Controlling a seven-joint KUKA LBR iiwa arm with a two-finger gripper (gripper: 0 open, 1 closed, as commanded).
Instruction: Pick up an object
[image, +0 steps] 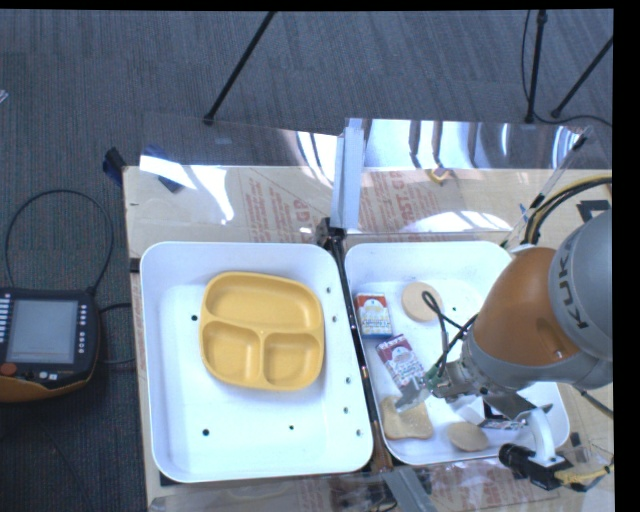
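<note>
Yellow plastic, first of all: a divided tray (263, 330) with three wells, lying flat near the middle of the left bin (160, 300), clear of its walls. White right bin (480, 255) just beside it, rims nearly touching along the central seam.

Inside the right bin, near its left wall, a small red-and-white carton (373, 313). Just below that, slightly tilted, a red packet (400, 360). To the right of the carton, a round tan disc (421, 301), with a thin black cable loop (437, 318) crossing its right edge. At the bin's near edge, a tan bread slice (408, 422) lying flat, and to its right, apart from it, a smaller tan oval piece (467, 436).

Grey arm with orange band (525, 310) reaching in from the right, covering much of the right bin's lower right part. Gripper (413, 398) low over the bin floor, between the lower end of the red packet and the top edge of the bread slice (touching either or neither: too blurred to tell). Whether spread or closed, cannot tell; nothing visibly held.

Outside the bins: brown cardboard (250, 205) beneath and behind them, a clear upright screen (450, 145) along the back catching glare, grey carpet (90, 80) all round, black tripod legs (240, 65) at the top, and a handheld control pendant (45, 335) on the floor to the far left, with its black cord looping above it.
</note>
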